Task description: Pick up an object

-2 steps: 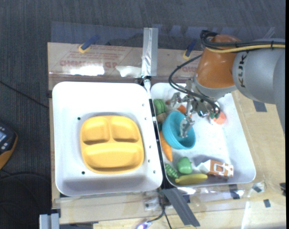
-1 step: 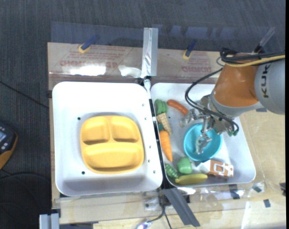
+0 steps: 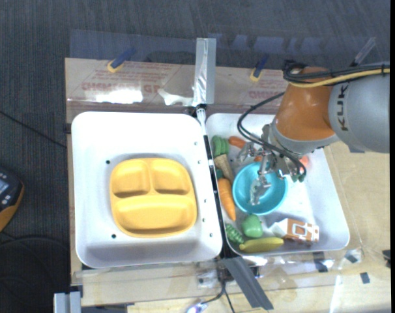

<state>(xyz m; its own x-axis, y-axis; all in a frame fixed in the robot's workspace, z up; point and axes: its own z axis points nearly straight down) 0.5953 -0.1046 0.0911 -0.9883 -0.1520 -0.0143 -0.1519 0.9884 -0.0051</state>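
Directly under the gripper (image 3: 261,186) sits the blue bowl (image 3: 253,199).

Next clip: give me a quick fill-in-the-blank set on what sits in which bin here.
1. The yellow divided tray lies in the ____ bin.
2. The gripper hangs over the ____ bowl.
3. The orange carrot lies just ____ of the bowl.
4. The banana is coloured ____.

Missing words: left; blue; left; yellow

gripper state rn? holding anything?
Gripper: over the blue bowl in the right bin; open or closed cannot be told, no object seen held.
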